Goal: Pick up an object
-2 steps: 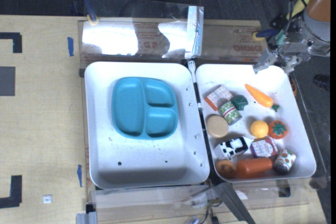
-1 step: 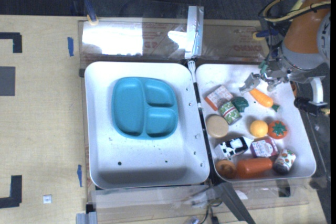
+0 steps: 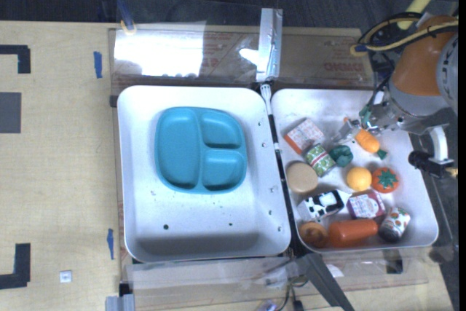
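The gripper [image 3: 362,121] hangs over the upper right part of the right-hand shallow white bin [image 3: 422,189], its tip down beside a small orange carrot-shaped toy [image 3: 369,141] with a green tip; whether it is wide or narrow I cannot tell, and nothing is seen held in it. That bin carries a crowd of small toy foods — one red-and-white packet [image 3: 303,133], one green-labelled can [image 3: 318,157], one dark green lump [image 3: 341,154], one round tan bun [image 3: 301,176], one yellow-orange ball [image 3: 358,178], one red tomato-like piece with a green top [image 3: 385,179], one black-and-white cow-patterned piece [image 3: 322,204], one pink-labelled pot [image 3: 365,205], one long orange-red sausage shape [image 3: 352,231], one brown round piece [image 3: 314,232] and one dark rounded piece [image 3: 394,223] at the lower right. The left-hand shallow white bin [image 3: 145,222] holds one blue plastic tray with three compartments [image 3: 199,148]. Both bins sit side by side on the pale wooden desk [image 3: 54,156] — two bins, one tray.
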Robot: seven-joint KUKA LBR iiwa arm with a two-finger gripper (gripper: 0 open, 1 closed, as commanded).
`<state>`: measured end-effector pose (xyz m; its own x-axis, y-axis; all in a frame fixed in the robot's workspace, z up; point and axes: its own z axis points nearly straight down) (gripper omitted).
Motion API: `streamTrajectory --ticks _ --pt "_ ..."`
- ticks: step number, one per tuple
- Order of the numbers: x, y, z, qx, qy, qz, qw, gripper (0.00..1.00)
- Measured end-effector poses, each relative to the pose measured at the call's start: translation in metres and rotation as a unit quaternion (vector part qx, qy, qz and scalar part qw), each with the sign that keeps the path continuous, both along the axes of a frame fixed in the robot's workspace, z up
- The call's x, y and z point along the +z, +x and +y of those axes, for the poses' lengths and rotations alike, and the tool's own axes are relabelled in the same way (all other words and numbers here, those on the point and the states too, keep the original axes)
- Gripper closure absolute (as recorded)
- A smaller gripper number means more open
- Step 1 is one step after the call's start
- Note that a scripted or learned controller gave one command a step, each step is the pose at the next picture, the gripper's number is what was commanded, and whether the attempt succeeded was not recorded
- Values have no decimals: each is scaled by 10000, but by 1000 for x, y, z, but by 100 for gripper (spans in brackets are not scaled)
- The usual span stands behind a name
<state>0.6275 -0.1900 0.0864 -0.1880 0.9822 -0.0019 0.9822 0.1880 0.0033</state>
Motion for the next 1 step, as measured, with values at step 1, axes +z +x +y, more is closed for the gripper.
streamTrajectory --ticks 1 --pt "0 -50 15 174 6 7 9998 0"
